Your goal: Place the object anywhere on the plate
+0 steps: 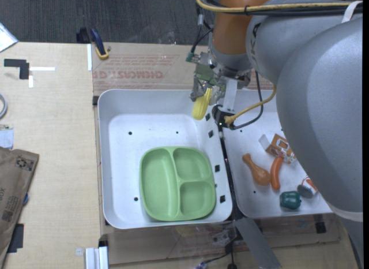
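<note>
Between the hand's [205,96] fingers hangs a yellow object [200,107].

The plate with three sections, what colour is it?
Light green, seen in the camera view: the plate.

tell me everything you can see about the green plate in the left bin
The green plate is a pale green, rounded-square divided tray that looks like smooth plastic. Raised ridges split it into three compartments: one long section on the left and two smaller ones on the right. It lies flat on the floor of the left bin, toward the bin's near right corner. Nothing rests on it, and the gripper is up beyond it.
</note>
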You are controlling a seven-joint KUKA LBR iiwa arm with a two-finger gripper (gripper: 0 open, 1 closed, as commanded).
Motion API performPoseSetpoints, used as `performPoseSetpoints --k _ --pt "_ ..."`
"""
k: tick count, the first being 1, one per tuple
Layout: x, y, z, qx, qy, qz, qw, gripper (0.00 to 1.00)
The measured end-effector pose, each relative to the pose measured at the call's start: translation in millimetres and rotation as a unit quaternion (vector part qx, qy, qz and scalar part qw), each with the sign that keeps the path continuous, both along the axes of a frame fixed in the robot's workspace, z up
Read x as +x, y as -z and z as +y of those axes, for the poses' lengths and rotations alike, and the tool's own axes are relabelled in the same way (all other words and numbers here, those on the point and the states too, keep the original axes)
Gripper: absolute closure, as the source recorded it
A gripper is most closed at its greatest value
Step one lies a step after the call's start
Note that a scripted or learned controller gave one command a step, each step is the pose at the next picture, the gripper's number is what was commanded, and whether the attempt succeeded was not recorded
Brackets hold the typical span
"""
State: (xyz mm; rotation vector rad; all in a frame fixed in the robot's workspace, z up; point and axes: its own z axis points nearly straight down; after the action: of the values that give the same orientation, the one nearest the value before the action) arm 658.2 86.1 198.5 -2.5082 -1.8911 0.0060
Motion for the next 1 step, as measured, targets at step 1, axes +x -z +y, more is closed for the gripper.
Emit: performPoseSetpoints --k 1 --pt "-62.5 -28.4 -14.3 0.0003 -0.003 0.001 1.0 1.0"
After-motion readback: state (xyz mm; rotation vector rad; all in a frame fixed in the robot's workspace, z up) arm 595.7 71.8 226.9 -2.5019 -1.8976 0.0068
